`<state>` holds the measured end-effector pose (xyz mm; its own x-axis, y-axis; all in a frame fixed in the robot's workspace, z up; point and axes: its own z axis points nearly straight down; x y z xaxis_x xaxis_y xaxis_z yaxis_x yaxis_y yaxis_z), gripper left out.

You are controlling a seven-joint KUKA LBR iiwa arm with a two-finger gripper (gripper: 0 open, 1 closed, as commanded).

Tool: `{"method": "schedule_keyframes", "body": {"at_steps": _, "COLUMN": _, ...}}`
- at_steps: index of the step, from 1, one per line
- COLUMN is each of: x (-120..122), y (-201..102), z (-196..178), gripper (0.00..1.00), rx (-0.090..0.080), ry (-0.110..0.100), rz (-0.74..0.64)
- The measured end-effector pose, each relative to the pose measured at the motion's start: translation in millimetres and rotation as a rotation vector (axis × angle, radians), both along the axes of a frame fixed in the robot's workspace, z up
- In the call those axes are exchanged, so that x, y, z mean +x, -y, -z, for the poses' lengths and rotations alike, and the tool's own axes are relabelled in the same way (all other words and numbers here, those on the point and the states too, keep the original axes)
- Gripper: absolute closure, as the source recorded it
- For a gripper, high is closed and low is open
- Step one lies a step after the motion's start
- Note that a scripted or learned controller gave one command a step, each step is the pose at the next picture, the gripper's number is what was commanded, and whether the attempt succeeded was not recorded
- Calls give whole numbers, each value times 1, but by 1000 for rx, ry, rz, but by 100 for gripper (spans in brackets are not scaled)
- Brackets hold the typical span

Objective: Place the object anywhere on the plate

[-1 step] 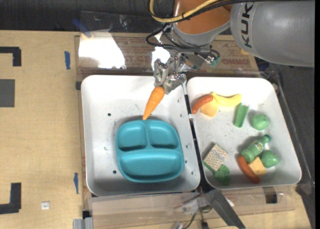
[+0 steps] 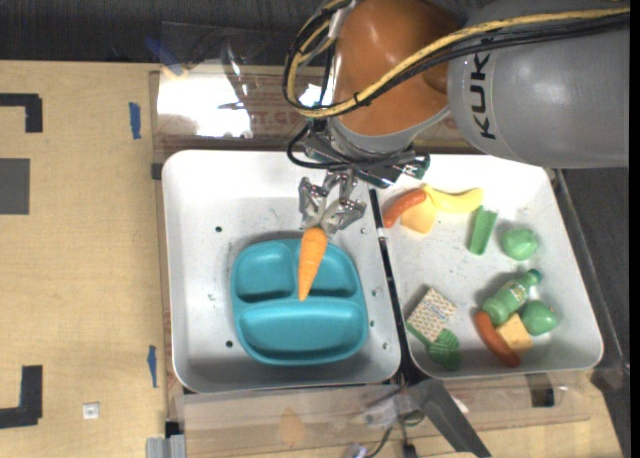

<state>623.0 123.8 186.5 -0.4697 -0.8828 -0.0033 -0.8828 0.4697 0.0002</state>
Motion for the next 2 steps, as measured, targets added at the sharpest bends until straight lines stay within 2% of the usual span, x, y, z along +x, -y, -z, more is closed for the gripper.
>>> {"method": "schedule_keyframes", "body": {"at_steps": 1, "x": 1, "y": 0, "z": -1, "gripper": 0, "rx": 1, "ry": 3, "rz": 0}}
{"method": "schedule_keyframes", "body": {"at_steps": 2, "x": 45, "y": -30, "z": -74, "gripper": 0, "rx": 3, "ry": 11, "rz": -171}}
